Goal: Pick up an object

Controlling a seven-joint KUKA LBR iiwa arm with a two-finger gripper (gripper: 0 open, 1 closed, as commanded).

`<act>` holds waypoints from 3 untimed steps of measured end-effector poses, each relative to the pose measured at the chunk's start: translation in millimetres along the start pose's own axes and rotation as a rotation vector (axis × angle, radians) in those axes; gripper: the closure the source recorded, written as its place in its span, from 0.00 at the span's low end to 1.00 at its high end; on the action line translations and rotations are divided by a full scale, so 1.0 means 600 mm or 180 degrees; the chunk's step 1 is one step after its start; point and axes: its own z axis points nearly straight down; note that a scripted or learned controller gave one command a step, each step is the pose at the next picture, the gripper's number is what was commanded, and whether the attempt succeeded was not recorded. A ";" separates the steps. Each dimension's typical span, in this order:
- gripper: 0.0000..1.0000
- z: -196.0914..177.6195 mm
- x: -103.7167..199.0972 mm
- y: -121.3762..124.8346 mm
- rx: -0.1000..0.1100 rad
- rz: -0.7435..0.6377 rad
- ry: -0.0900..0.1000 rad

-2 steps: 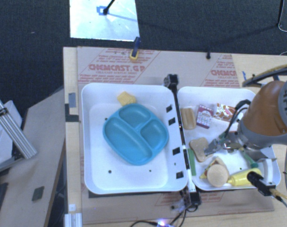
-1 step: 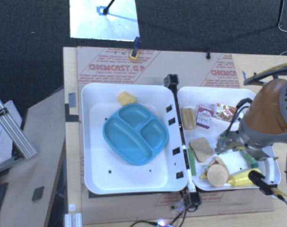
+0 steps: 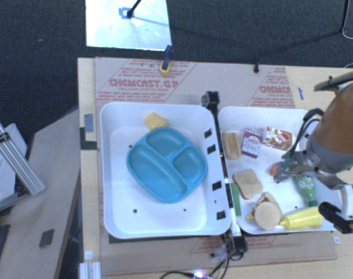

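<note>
Hovering low over the right bin (image 3: 339,211), arm (image 3: 339,127) reaching in from the right; gripper (image 3: 286,170) sits beside a green bottle (image 3: 306,189). Whether it's spread or clamped, cannot tell. Likely the approach step, nothing lifted yet. Candidates nearby: bread slice (image 3: 248,183), yellow bottle (image 3: 301,217), round bun (image 3: 267,214). Left bin (image 3: 115,156) holds a blue tray (image 3: 166,164). Next move calls for a descent squarely over one item.

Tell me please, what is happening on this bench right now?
A grey robot arm reaches from the right over the right bin, which holds toy food. Its gripper hangs low near the green bottle and a slice of bread; nothing is visibly held. The left bin holds a blue divided plate.
</note>
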 end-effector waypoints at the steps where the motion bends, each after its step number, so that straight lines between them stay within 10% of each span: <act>1: 1.00 -0.087 0.000 0.003 0.0005 -0.0004 0.0000; 3: 1.00 -0.094 0.157 0.039 0.0013 -0.0017 0.0007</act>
